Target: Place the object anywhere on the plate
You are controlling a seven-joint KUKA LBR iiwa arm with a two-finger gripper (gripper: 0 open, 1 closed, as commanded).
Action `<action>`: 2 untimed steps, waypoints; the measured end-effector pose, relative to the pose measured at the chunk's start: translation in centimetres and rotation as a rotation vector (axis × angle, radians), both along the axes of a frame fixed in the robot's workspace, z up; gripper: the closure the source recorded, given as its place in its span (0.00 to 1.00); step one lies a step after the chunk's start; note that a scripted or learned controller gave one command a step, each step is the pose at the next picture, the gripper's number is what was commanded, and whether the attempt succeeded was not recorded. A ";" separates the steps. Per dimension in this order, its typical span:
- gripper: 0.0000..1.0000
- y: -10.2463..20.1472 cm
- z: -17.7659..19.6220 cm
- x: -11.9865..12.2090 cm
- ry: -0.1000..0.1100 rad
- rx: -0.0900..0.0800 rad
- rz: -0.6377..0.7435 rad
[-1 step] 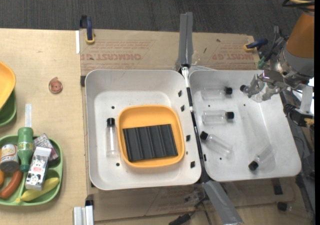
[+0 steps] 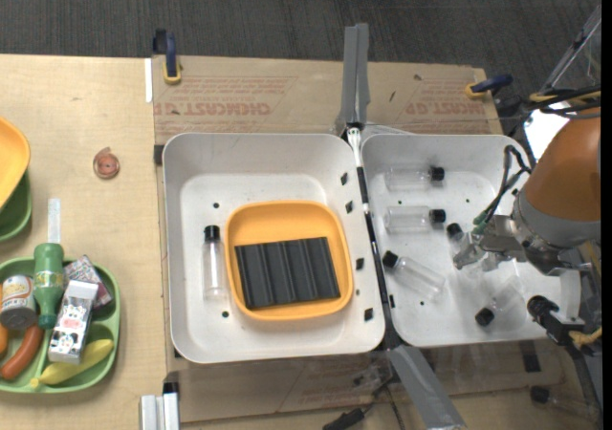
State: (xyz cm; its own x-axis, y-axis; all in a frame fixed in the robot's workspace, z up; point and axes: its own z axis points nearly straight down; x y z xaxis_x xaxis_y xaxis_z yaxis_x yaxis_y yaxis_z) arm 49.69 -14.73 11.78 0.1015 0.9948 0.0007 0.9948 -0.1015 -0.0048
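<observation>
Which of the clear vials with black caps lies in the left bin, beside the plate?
The vial lying lengthwise just left of the orange plate, its cap pointing away from the camera. All other vials lie in the right bin, where the gripper is.

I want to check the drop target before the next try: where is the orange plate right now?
The orange plate sits in the middle of the left bin, a ridged black insert on it and a clear black-capped vial lying just beside its left edge.

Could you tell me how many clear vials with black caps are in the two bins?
5, perhaps more behind the arm. One lies in the left bin beside the yellow plate. In the right bin: top, middle, lower left, bottom.
</observation>
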 end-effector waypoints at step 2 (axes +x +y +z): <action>1.00 -7.5 9.4 14.2 -0.007 -0.002 0.686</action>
State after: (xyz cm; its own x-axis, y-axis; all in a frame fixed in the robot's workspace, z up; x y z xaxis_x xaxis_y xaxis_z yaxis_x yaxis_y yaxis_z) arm 63.92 -22.23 21.23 -0.5514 0.8342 -0.0028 0.8342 0.5514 0.0015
